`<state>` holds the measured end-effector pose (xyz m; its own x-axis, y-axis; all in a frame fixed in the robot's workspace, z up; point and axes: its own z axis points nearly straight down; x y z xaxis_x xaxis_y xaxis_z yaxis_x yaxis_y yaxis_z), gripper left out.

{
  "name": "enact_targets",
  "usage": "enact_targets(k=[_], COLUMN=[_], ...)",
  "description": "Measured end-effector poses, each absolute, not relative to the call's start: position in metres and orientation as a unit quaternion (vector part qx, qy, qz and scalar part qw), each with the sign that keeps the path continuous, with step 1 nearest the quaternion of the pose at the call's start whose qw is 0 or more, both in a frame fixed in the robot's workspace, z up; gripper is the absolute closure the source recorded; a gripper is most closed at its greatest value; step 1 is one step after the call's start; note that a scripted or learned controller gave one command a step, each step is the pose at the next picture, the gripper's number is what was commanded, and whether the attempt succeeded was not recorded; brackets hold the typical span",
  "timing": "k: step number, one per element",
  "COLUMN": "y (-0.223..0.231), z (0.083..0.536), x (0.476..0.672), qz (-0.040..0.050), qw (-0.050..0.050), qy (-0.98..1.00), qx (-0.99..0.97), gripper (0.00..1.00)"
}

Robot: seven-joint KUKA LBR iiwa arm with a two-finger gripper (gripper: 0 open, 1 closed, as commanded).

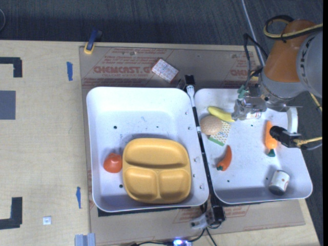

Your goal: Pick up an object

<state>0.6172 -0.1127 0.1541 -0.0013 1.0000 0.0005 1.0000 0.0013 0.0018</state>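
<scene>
We look down at a slant on two shallow white bins set side by side. The arm (285, 60), grey with an orange band, comes in from the right. Its gripper (247, 109) hangs over the top part of the right bin (248, 176). We cannot tell whether it is open or closed, or whether it has hold of anything.

The things that could be picked lie in both bins. Nearest the gripper is a banana (220, 114), just to its left, with its right end close under the gripper. A tan roll (209, 124) touches the banana from below. A green-and-white patterned piece (221, 136) lies against the roll's lower right side. A red pepper (224, 159) lies apart from them, nearer the middle of the bin. A carrot (269, 141) sits near the right wall, and a metal can (279, 182) rests in the lower right corner.

In the left bin (138, 111), a large yellow tray (156, 169) with three hollows fills the lower half. A small red-orange ball (113, 162) sits just beside its left edge.

The bins rest on a cardboard sheet (123, 68) with red print, where a small packet (164, 69) lies above the left bin. The sheet lies on a pale wooden bench (46, 147) marked with blue tape (69, 70) and black corner marks (15, 66). Dark carpet (154, 9) shows beyond the bench.
</scene>
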Motion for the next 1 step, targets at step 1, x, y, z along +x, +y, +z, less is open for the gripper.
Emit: enact_targets(k=[1], y=[-0.1131], z=[0.1538], x=[0.6169], qz=[0.0002], qw=[0.000], qy=[0.708], qx=[0.707], gripper=[0.00])
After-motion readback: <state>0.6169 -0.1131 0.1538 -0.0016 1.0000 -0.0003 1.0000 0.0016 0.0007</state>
